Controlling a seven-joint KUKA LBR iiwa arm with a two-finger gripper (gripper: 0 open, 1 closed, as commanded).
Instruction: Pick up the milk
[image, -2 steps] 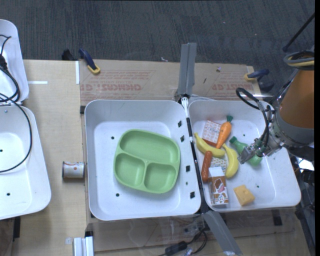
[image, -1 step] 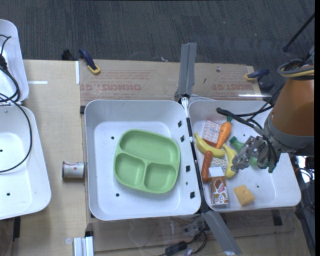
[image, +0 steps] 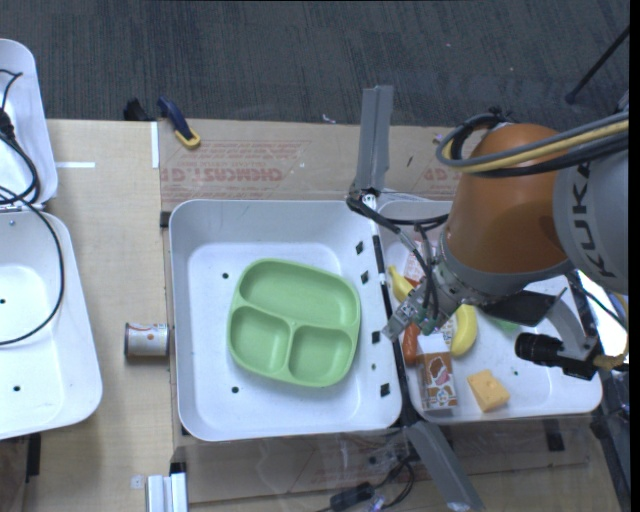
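Right bin (image: 560, 400) crowded; milk (image: 437, 382) near front rim; claw (image: 415, 318) state unclear.

Plate (image: 294, 322) in left bin (image: 190, 300); milk (image: 437, 381), banana (image: 464, 330), cheese (image: 488, 390) in right bin (image: 560, 398)

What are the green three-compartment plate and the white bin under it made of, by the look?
Green three-compartment plate: likely moulded plastic, matte; uniform colour, soft rounded dividers, no sharp glare. White bin: probably thin formed plastic with a slight sheen; rounded corners and rolled rim, though painted metal can't be excluded.
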